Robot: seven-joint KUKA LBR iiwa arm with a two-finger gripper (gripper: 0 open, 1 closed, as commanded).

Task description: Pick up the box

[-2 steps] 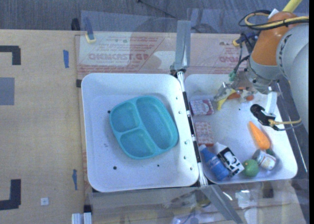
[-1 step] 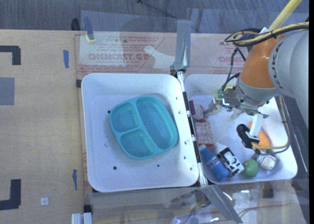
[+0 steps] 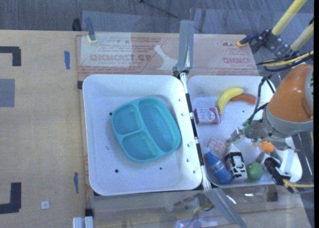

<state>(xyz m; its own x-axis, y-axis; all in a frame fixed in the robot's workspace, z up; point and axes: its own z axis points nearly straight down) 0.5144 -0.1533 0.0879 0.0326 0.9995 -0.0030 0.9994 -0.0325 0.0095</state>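
I see box [image 3: 207,115] lying flat in right bin [image 3: 209,85], near divider, just below banana [image 3: 228,97]. Jaws [image 3: 238,134] low over bin middle, right of box, apart from it; spread or pressed together, I cannot tell. Clutter below: blue bottle [image 3: 218,167], green ball [image 3: 255,171], small packet [image 3: 217,146]. Left bin [image 3: 99,97] carries teal divided plate [image 3: 145,128].

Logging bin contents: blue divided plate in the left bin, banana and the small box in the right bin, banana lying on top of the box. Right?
Not quite. In the camera view the banana lies apart from the box, beyond it toward the far wall, not on top. The rest holds: blue divided plate in the left bin, both others in the right bin.
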